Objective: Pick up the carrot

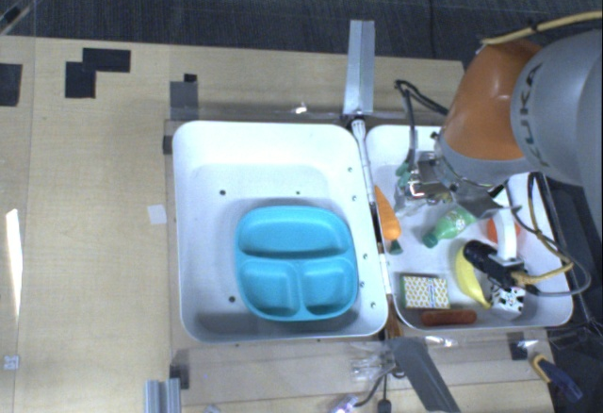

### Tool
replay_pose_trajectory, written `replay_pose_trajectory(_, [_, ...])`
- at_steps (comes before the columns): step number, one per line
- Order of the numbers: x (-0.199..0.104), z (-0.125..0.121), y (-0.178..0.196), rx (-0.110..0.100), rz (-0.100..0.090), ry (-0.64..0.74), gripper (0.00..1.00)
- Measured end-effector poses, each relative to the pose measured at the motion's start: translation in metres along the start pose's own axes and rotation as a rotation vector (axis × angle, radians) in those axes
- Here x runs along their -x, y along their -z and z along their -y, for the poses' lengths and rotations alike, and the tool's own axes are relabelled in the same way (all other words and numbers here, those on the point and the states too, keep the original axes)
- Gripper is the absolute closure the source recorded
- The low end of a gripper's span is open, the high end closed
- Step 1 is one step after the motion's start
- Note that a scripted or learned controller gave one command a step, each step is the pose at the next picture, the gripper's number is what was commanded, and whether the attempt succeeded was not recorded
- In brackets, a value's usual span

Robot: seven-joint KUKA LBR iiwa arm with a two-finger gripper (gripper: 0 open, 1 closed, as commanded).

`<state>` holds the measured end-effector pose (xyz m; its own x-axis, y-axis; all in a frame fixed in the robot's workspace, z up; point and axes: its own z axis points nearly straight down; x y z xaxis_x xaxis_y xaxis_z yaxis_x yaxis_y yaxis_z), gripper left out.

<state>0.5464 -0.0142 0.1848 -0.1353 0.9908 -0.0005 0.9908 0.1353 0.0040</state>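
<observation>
The carrot (385, 218) lies in the right bin (556, 315), pressed against its left wall, at about nine o'clock from the middle of that bin. It points roughly from twelve to six o'clock, with the thicker end lower. Nothing holds it; it rests on the bin floor, so the pick is not yet done.

The gripper (421, 185) hangs at about two o'clock from the carrot, near it but apart from it. It sits under the orange wrist band, and I cannot tell how its fingers stand, because the metal parts there are small and blurred. Nothing can be made out between them.

At three o'clock from the carrot lies a green object (445, 225), just beside the gripper. Further toward four o'clock is a banana (468, 273), and toward five o'clock a small yellow box (425, 290) with a brown bar (448, 317) below it.

The left bin (198, 175) holds a blue divided tray (296, 261).

In my judgement the task is at the approach step: the gripper must go toward eight o'clock, come down over the carrot, close and lift. The wall touching the carrot may hinder one finger.
</observation>
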Motion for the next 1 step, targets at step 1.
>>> replay_pose_trajectory(1, [-0.0580, 0.0199, -0.0004, -0.002, -0.001, -0.210, 1.00])
